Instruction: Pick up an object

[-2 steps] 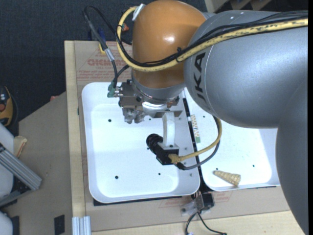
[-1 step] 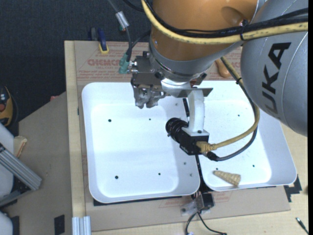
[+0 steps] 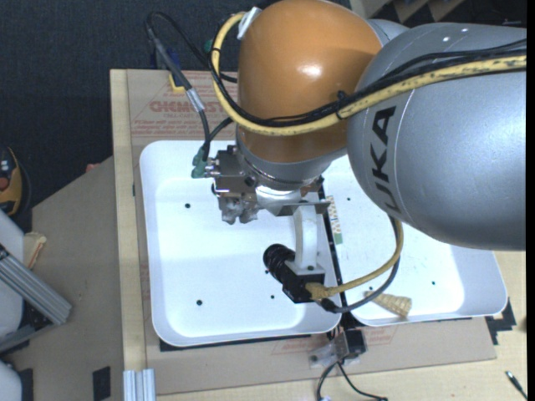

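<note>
Cannot tell how far the jaws stand apart: seen from above, the gripper (image 3: pixel 237 197) is a cluster of grey metal, its lower end foreshortened and partly tucked under the wrist. Nothing seen between the jaws. Hangs over the left bin (image 3: pixel 180 257), toward that bin's 12 o'clock, with bare white floor around it at 9 and 6 o'clock; whether it touches the floor cannot be told. Reaches in from 3 o'clock as a thick grey arm (image 3: pixel 456 132) that covers much of the right bin (image 3: pixel 443 295), then turns down through the glossy orange band (image 3: pixel 301 65) to the wrist, so that the tool points roughly straight down into the bin. Wrapped by a yellow cable (image 3: pixel 378 278), which loops round the orange band and comes down at 5 o'clock of the gripper to a black piece (image 3: pixel 284 276) lying low over the line where the two bins meet; whether that piece belongs to the rig or lies loose cannot be told. Well apart from the gripper, at its 4 o'clock, a small tan ridged object (image 3: pixel 396 306) lying on the floor of the right bin, close to that bin's 6 o'clock rim and just beside the yellow cable's low loop. Under both bins, a brown bench top (image 3: pixel 125 249).
</note>
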Controlling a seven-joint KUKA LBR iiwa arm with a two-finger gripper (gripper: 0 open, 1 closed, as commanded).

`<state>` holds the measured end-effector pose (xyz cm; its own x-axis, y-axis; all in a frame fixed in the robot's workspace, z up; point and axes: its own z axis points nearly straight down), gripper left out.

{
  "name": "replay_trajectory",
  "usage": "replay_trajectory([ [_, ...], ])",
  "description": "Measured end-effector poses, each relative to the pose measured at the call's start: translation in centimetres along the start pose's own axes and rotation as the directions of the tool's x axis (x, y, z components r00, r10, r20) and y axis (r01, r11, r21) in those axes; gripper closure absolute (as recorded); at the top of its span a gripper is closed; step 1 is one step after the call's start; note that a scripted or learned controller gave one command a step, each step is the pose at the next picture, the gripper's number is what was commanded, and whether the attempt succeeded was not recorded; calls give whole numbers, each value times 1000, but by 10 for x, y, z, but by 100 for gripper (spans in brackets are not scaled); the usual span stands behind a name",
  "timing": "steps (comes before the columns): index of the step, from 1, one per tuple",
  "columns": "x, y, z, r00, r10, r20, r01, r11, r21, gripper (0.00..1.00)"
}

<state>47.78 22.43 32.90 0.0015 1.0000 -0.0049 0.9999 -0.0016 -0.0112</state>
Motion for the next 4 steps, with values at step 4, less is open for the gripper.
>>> replay_trajectory([
  [4, 0, 0, 10, 1000, 0, 0, 0, 1000, 0, 100],
])
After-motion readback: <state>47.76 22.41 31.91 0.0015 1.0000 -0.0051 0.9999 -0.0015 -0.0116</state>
